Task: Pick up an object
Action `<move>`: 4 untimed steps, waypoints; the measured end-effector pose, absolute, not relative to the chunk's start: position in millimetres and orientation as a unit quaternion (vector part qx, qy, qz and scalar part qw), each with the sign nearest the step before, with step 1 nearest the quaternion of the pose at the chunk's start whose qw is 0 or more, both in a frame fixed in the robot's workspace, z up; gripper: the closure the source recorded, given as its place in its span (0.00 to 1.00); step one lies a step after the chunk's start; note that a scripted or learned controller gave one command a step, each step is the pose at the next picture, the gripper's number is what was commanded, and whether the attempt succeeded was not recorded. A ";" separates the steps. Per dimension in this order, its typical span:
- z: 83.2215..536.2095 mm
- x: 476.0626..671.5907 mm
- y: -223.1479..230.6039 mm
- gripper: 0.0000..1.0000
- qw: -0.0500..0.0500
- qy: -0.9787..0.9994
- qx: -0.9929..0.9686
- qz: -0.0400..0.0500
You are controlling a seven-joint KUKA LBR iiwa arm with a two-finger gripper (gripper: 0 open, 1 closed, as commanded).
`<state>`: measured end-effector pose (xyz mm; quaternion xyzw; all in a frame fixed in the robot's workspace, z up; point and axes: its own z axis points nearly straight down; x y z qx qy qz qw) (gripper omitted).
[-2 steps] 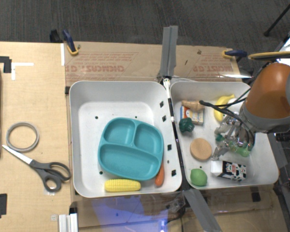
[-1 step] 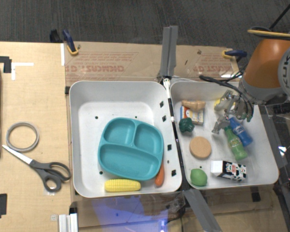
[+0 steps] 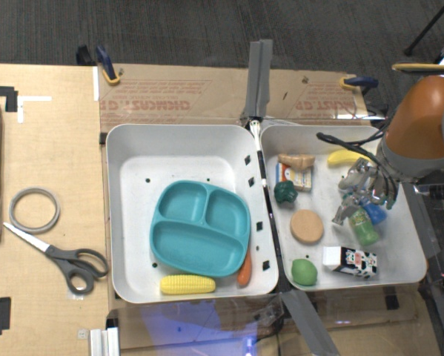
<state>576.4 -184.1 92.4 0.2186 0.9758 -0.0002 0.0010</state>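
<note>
My gripper (image 3: 349, 208) hangs low in the right bin (image 3: 411, 273), near its right side. Just right of it and below lies a green bottle with a blue cap (image 3: 366, 226), partly hidden by the gripper and very close to it; whether they touch I cannot tell. A yellow banana (image 3: 345, 156) lies behind the gripper. To its left sit a tan round disc (image 3: 307, 226), a dark green broccoli piece (image 3: 285, 192) and a small food box (image 3: 296, 171). In front are a cow-patterned box (image 3: 354, 260) and a green lime (image 3: 304, 271).
The left bin (image 3: 125, 199) holds a teal divided plate (image 3: 201, 227), a corn cob (image 3: 187, 284) and a carrot (image 3: 244, 271). On the bench to the left lie scissors (image 3: 62, 256) and a tape roll (image 3: 34, 209). The arm's orange band (image 3: 423, 117) overhangs the right bin's far right corner.
</note>
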 end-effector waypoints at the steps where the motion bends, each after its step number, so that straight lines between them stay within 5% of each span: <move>1: 102.2 577.9 -183.5 1.00 0.003 0.976 0.217 -0.001; 2: 102.2 577.9 -183.2 0.00 0.003 0.976 0.217 -0.001; 3: 112.1 579.1 -183.3 1.00 0.005 0.976 0.216 -0.001; 4: 91.4 518.0 -129.9 1.00 0.000 0.990 0.140 0.000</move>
